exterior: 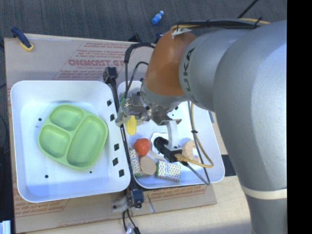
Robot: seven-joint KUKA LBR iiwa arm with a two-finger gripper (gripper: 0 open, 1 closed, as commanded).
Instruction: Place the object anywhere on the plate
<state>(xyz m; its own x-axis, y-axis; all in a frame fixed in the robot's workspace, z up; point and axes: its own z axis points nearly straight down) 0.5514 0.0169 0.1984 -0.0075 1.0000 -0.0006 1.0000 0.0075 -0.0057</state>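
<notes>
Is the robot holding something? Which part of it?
It cannot be told. A small yellow thing sits right at the gripper over the right bin, but whether it is gripped is unclear.

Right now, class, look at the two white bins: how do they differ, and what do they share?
The left bin holds one green plate; the right bin holds several small things, including a red ball. The left bin shows much bare floor; the right bin is crowded. The arm hangs over the right bin, not the left bin. Both are white, shallow and side by side.
</notes>
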